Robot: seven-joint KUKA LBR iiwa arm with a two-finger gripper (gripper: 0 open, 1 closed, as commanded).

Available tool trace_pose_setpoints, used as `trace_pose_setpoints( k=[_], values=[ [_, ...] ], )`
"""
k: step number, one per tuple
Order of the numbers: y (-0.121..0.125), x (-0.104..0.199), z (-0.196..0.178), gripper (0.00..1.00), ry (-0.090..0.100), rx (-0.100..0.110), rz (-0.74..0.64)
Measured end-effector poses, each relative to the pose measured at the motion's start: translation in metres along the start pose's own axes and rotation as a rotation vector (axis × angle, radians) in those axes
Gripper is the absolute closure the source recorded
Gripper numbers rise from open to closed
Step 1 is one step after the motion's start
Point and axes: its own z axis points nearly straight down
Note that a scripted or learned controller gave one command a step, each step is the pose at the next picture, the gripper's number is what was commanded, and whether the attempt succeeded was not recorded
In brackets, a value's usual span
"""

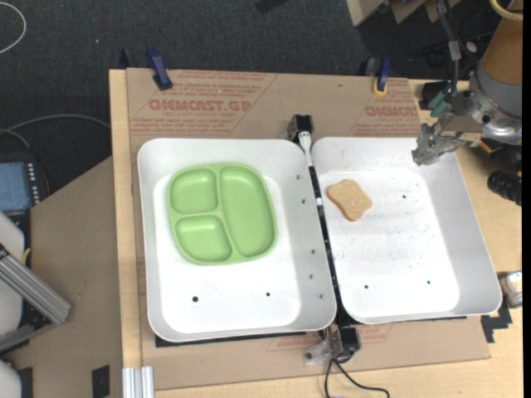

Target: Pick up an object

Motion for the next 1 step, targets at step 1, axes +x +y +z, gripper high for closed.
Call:
trace_pose_setpoints(
  k=[1],
  values=[
    [0.0853,-0.0250,0.0302,1.00,-0.004,-0.006,-0.001]
  ],
)
